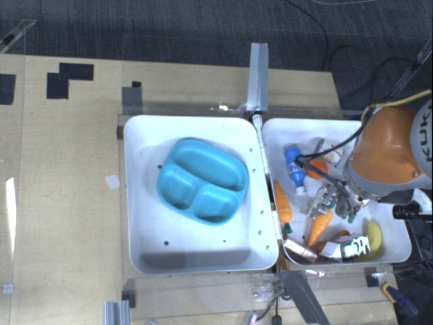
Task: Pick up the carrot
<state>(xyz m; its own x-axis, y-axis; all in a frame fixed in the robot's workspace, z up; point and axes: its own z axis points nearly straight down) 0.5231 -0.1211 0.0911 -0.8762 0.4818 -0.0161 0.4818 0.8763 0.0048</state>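
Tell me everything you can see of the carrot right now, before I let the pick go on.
The carrot is orange, smooth and tapered, plastic-looking like a toy. It lies in the right bin, tilted, its thick end up toward the tool and its tip pointing down-left toward the bin's near wall. The tool hangs right above its upper end; whether they touch is unclear. Its lower end sits by dark clutter at the near wall. A second orange piece lies apart along the left wall.
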